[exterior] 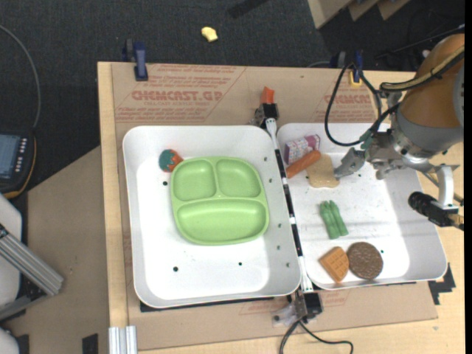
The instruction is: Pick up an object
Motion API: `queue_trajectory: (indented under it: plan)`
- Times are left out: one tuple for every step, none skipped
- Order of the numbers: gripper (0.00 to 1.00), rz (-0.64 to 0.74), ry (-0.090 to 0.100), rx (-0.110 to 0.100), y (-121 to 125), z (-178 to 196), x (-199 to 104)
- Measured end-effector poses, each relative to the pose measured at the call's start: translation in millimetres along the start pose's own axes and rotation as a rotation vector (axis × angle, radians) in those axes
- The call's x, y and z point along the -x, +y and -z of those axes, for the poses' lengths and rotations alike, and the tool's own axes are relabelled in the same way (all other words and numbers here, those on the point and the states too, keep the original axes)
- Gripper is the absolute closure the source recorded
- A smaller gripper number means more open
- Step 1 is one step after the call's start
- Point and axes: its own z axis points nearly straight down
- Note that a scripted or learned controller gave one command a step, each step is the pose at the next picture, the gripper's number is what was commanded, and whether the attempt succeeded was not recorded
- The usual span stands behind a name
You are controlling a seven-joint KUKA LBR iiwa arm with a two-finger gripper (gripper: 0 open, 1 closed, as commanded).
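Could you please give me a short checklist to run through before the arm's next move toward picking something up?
1. Claw is over the right white bin: ok, near its upper part.
2. A target lies close: ok, the pale beige flat bread-shaped piece sits just left of the claw.
3. Target is free of neighbours: not ok, the orange carrot-shaped stick touches or overlaps it.
4. Claw opening state: cannot tell.
5. Claw is free of any object: cannot tell.
6. Other options are spaced apart: ok for the green ridged piece; the brown round cookie and the orange square cracker lie together.
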Motion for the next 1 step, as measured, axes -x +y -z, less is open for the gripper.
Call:
queue_trajectory:
  plan:
    - [0.00, 0.000, 0.003, -0.007, -35.1, -93.3, -17.7]
